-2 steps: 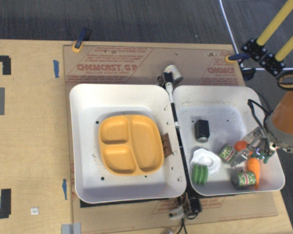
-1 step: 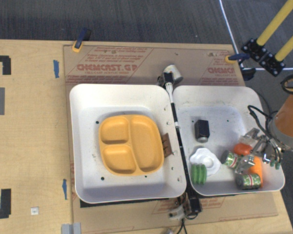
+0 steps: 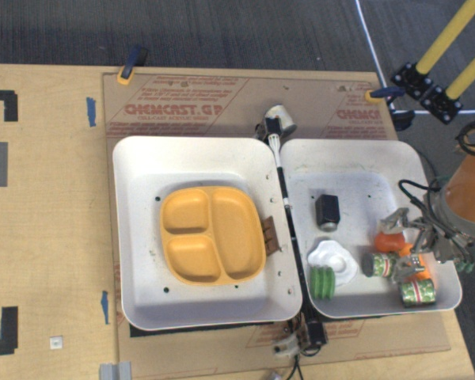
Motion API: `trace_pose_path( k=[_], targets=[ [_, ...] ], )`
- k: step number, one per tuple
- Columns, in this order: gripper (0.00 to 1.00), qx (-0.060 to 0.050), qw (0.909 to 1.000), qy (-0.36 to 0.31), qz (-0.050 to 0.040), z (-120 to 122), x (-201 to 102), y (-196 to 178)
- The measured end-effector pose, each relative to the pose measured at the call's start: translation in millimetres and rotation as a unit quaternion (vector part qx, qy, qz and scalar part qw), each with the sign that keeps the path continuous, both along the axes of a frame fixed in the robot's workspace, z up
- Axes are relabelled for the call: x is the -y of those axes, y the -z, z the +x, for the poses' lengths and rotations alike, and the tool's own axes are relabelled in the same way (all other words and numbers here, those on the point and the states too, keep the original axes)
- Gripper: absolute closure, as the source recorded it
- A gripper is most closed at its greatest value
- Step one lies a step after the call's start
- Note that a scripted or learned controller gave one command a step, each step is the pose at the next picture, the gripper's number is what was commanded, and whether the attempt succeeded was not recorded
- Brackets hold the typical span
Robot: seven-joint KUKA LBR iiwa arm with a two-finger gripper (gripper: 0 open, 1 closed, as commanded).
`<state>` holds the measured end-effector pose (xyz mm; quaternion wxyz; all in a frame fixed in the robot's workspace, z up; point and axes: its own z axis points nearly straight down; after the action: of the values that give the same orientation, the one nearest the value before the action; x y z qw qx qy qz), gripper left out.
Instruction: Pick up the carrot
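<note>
The gripper [image 3: 402,240] hangs low over the right-hand part of the right bin [image 3: 356,153], its fingers spread apart around an orange carrot [image 3: 389,242] that lies on the bin floor near the right wall. Whether the fingers touch the carrot cannot be told; it sits between and partly under them. Crowded just beside it are a green can [image 3: 380,266] lying on its side and a second green can [image 3: 418,292] against the near right corner, so the room there is tight. Farther left in the same bin, a white object [image 3: 335,260] with a green striped piece [image 3: 323,283] touching its near side rests close to the near rim, and a small black object [image 3: 327,210] stands apart toward the middle, with bare floor around it and along the far wall. The left bin [image 3: 142,212] holds an orange divided plate [image 3: 212,233] near its centre, with open floor between it and the left, far and near rims
</note>
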<state>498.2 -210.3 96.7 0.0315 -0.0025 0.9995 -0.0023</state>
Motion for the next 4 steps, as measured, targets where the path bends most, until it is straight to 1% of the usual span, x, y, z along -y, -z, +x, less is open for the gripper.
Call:
trace_pose_path(
  k=[1,2,4],
  targets=[
    [1.00,-0.010,0.9911,-0.132,-0.0074,1.5,11.7,1.0],
    [0.00,-0.015,0.9911,-0.132,-0.0061,-1.1,11.7,3.4],
    [0.00,-0.015,0.9911,-0.133,-0.0059,-1.2,11.5,3.7]
  ],
)
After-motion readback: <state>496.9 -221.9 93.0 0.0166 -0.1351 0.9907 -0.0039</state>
